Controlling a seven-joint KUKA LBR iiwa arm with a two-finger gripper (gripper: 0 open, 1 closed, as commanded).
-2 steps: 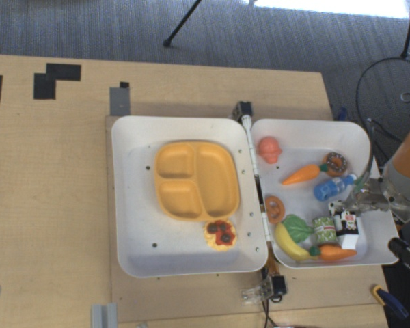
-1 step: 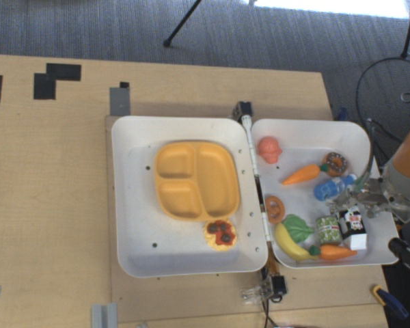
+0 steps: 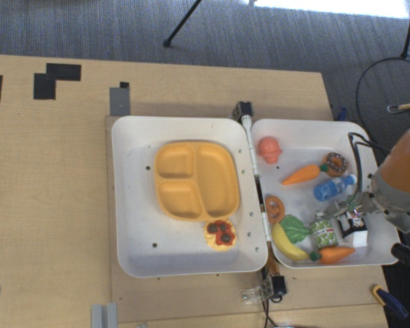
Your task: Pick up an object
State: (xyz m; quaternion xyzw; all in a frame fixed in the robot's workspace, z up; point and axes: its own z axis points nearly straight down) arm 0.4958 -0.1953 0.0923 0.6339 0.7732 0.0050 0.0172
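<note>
Camera view: tool [image 3: 350,217] sits low in right bin [image 3: 307,132] among toys; its opening cannot be told. No object lifted yet.

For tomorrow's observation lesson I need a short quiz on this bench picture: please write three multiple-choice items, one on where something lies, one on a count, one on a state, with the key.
1. Where does the yellow divided plate lie?
A. In the left bin
B. In the right bin
C. On the bare bench

2. How many toy carrots are in the right bin?
A. None
B. Two
C. Five

3. Where is the gripper now?
A. Over the left bin
B. Over the floor
C. Low in the right bin among the toys

Key: 1 A, the plate sits inside the left bin with a small pizza toy beside it. 2 B, one carrot lies near the middle and another carrot by the near wall. 3 C, it sits beside the blue bottle and the green can.
</note>
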